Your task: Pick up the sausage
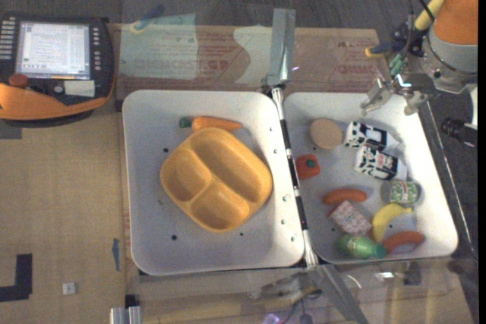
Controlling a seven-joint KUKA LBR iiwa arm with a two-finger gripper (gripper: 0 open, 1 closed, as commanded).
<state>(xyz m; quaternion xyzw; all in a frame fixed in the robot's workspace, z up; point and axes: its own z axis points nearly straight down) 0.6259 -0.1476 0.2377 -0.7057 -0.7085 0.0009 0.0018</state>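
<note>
Two reddish-orange sausages lie in the right bin (440, 163): one sausage (344, 196) near the bin's middle, the other sausage (403, 240) by the front right corner. My gripper (394, 97) hangs over the bin's far right corner, well behind both of them. It is open, with nothing between its fingers (374, 98).
The right bin also holds a round tan bun (326, 133), two black-and-white cartons (367, 136), a red pepper (307, 166), a green can (402, 192), a pink packet (349, 216), a banana (387, 220) and a green bottle (361, 245). The left bin (144, 239) holds a yellow divided plate (250, 186) and a carrot (214, 123).
</note>
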